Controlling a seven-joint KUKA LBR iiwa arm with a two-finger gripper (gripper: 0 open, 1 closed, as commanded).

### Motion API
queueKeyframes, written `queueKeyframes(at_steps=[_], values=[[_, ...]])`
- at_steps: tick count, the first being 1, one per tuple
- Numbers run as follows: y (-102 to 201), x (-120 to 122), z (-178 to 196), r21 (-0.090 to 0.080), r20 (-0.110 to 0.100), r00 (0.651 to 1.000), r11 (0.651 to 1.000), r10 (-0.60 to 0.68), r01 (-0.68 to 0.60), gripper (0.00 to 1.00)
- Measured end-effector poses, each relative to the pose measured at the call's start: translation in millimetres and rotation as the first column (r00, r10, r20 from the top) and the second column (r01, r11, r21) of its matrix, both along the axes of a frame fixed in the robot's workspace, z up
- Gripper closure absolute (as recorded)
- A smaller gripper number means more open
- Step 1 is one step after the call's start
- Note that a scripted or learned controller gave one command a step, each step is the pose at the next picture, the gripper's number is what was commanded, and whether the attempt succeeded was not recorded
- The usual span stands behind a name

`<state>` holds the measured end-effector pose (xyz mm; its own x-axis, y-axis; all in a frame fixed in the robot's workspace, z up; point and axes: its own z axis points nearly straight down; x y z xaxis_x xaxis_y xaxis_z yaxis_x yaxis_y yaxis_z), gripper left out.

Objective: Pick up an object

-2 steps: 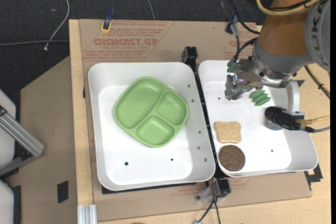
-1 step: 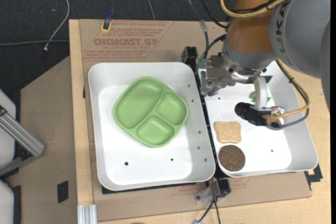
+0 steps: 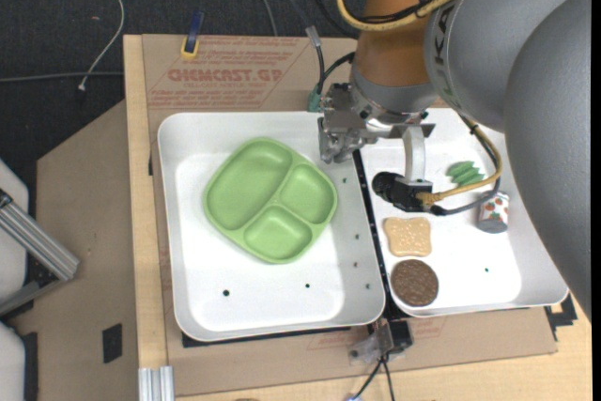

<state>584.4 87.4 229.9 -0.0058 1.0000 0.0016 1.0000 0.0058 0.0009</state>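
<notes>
My gripper (image 3: 332,150) hangs over the far right corner of the left bin (image 3: 184,239), close to the divide between the bins. It sits just above the upper right rim of a green three-part plate (image 3: 270,198) that lies flat in that bin. In the right bin (image 3: 521,282) lie a slice of toast (image 3: 408,237), a round brown patty (image 3: 414,282), a green bean pod (image 3: 464,172) and a small grey, white and red object (image 3: 492,212). I see nothing held at the gripper.
The big grey arm with its orange band (image 3: 404,14) covers the far and right side of the right bin. A cardboard sheet (image 3: 225,70) lies under both bins. Cables run over the dark floor behind, and a metal rail (image 3: 33,239) sits at the left.
</notes>
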Motion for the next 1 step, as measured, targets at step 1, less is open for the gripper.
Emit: queueKeyframes(at_steps=[1], values=[[-3.2,-0.6,1.2,-0.001,0.000,1.000,1.000,-0.004,0.004,0.00]])
